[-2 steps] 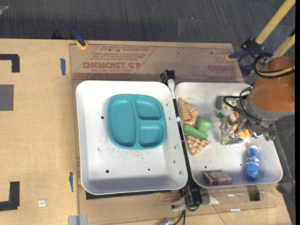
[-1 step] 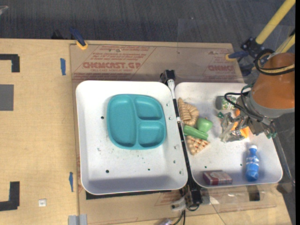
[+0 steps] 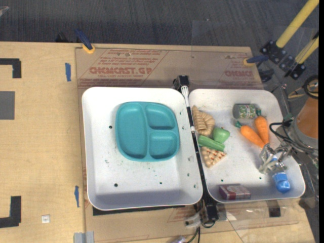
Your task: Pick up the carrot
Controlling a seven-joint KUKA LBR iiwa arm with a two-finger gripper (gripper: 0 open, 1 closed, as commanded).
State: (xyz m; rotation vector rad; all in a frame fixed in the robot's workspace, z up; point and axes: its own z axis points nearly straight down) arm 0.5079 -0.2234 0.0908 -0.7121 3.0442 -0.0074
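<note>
The metal two-finger gripper (image 3: 272, 158) hangs low in the right bin (image 3: 223, 97); whether its jaws are open I cannot tell. Two orange carrots (image 3: 256, 131) lie just above-left, apart from it. A blue cap-like object (image 3: 281, 181) sits just below.

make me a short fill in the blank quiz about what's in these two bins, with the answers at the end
The teal divided plate lies in the ____ bin.
The two carrots are ____ in colour.
The gripper hangs over the ____ bin.
The blue object lies near the right bin's ____ corner.

Answers: left; orange; right; front right
</note>
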